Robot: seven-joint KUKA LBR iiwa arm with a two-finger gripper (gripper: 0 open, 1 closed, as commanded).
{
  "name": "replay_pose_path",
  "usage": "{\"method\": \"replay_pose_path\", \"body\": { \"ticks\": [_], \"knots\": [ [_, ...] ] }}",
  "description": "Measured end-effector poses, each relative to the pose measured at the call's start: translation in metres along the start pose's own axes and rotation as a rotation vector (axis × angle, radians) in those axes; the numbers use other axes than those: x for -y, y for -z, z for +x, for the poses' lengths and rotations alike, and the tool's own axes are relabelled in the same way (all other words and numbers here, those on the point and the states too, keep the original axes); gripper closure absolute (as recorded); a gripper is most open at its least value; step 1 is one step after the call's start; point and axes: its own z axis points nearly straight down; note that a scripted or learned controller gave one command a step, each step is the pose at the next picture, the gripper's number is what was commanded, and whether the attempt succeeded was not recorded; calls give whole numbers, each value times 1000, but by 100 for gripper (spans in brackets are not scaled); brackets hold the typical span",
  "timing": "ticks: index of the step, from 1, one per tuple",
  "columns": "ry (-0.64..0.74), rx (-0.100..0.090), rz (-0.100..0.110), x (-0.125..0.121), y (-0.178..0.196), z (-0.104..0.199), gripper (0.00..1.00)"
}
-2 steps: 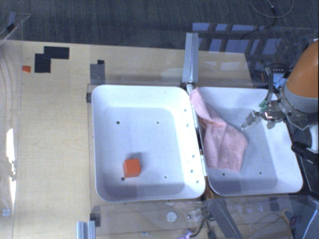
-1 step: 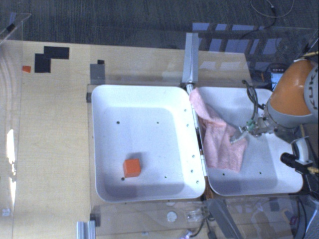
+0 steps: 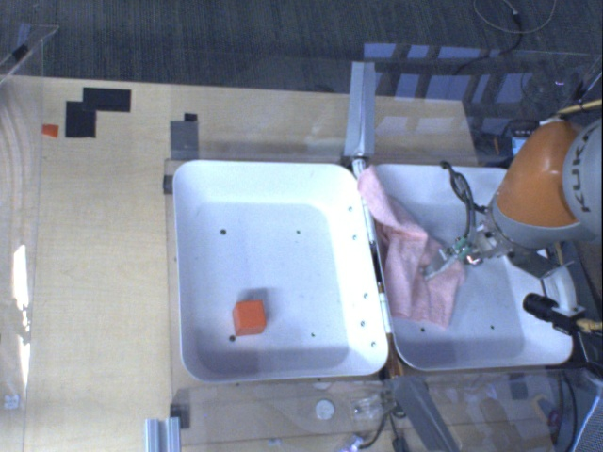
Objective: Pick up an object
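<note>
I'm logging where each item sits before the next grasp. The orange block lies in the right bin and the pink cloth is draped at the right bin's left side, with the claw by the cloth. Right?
Not quite. The camera view shows the orange block in the left bin, not the right bin. The rest stands: the pink cloth is draped at the right bin's left side, with the claw by it.

Pale wooden bench [image 3: 94,299], black tape marks [image 3: 94,109] (upper left), small orange tag [image 3: 50,131] — grey floor [image 3: 236,17].
</note>
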Motion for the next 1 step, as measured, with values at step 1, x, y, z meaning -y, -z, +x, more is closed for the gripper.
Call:
{"method": "replay_pose_path", "body": {
  "ticks": [1],
  "knots": [
    [1,6,-11,-4,14,-1,100]
  ]
}}
